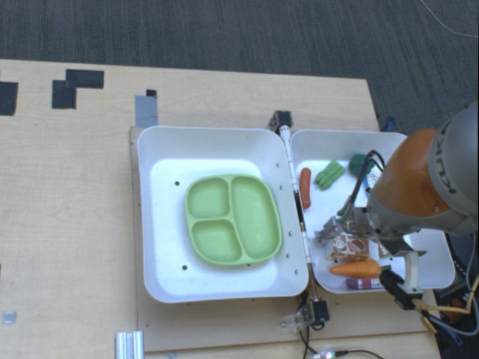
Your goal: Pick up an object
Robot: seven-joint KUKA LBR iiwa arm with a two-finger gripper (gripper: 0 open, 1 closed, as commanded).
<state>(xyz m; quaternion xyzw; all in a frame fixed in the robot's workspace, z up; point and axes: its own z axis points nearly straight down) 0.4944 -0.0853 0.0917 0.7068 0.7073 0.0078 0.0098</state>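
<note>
The right bin (441, 264) holds several small things. A red sausage (304, 188) lies along its left wall, with a light green piece (329, 174) and a dark green piece (359, 161) further back. An orange carrot (355, 270) lies near the front wall, and a brown and white item (349, 245) sits just behind it. My gripper (331, 232) is low in this bin, right over the brown and white item and just behind the carrot. The orange-banded wrist (410, 182) hides the bin's right middle.
The left bin (161, 200) holds a light green divided plate (232, 219). A metal divider (296, 193) runs between the bins. Cables and clips (310, 316) lie at the bench's front edge. Black and grey markers (75, 88) sit on the bench's far left.
</note>
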